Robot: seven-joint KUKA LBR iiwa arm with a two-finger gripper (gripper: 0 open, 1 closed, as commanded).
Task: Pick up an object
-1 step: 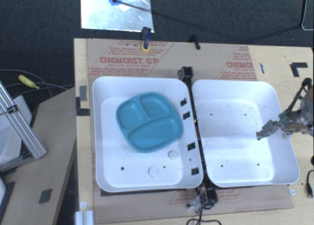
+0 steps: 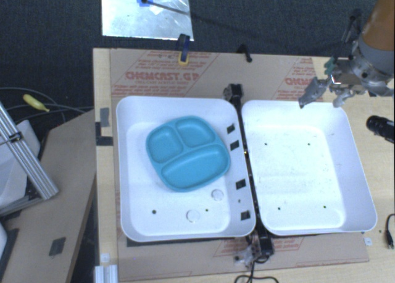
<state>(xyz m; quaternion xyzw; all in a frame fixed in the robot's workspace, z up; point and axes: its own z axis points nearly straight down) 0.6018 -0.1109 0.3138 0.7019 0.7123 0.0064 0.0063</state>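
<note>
Hand [image 2: 325,93] open, holding nothing, above right bin [image 2: 358,170].

We look down from one fixed camera above the bench [image 2: 154,68], at a slant, far enough back to take in both white bins [image 2: 133,170] side by side; the arm [image 2: 376,34] enters from our right

floor [image 2: 49,22]: dark blue-grey carpet | metal sheet [image 2: 147,4]: shiny, lies on the carpet at top | table [image 2: 108,71]: pale wood, printed cardboard [image 2: 166,75] over it | aluminium rail [image 2: 24,158]: slanted at left edge
</note>
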